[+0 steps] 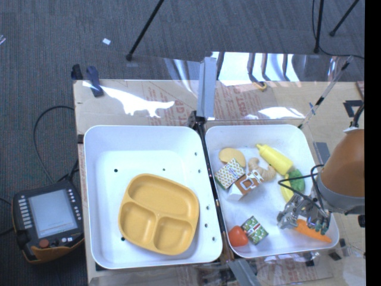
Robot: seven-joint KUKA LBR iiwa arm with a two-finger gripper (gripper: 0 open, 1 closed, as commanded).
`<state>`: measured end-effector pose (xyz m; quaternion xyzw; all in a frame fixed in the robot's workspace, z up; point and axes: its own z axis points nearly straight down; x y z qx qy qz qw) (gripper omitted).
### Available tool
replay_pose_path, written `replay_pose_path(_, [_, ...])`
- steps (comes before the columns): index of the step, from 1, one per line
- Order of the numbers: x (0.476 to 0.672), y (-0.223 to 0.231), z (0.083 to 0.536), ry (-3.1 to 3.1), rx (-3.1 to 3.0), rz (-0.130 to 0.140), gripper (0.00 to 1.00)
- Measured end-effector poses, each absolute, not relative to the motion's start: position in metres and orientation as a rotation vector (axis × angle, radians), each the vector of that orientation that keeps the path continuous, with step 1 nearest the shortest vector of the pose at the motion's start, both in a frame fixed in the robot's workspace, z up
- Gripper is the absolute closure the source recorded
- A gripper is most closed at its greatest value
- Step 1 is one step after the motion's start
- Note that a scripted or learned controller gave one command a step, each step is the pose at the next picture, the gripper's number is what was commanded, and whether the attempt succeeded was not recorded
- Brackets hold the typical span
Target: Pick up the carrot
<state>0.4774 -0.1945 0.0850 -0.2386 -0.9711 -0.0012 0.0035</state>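
From my screen I saw the pincer down in the right bin, but I could not tell its state. The carrot lay just under it, touching or nearly. A green vegetable sat behind it.

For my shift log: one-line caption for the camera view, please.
The claw hovers at the carrot in the right bin; a yellow divided plate lies in the left bin.

Cardboard-covered bench — left white bin, right white bin, side by side
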Motion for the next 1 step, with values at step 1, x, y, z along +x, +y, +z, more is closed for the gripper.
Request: replay_pose_path(1, [0.4773,-0.1387,0.1410,-2.931,-1.120,-0.002,1.00])
